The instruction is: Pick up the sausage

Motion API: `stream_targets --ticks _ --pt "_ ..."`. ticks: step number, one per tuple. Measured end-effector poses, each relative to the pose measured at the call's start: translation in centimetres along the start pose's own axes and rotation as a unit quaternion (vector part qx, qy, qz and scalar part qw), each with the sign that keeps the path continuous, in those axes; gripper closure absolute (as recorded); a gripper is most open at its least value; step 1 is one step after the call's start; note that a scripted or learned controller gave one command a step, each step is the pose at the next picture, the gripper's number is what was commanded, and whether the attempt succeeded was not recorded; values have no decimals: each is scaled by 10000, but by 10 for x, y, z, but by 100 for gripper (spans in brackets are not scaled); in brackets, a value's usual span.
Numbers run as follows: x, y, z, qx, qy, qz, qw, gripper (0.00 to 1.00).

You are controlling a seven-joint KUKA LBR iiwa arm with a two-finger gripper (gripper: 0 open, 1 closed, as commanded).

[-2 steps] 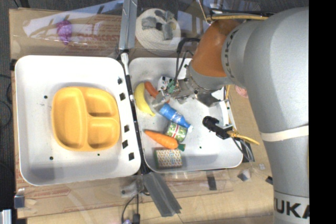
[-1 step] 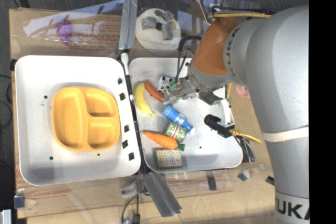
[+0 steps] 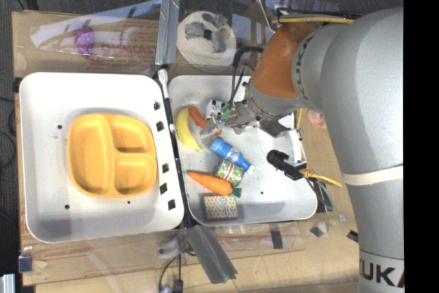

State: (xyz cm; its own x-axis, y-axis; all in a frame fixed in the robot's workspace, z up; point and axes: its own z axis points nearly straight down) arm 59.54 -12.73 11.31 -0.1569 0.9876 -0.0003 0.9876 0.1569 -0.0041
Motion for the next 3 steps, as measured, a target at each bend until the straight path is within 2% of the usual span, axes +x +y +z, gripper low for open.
stream_targets --ticks 1,2,3 --pt "-17 25 21 -12 3 403 9992 0" --pt "-15 26 11 -7 7 368 9993 100" --pt "48 70 -122 -21 -1 -930 9957 100"
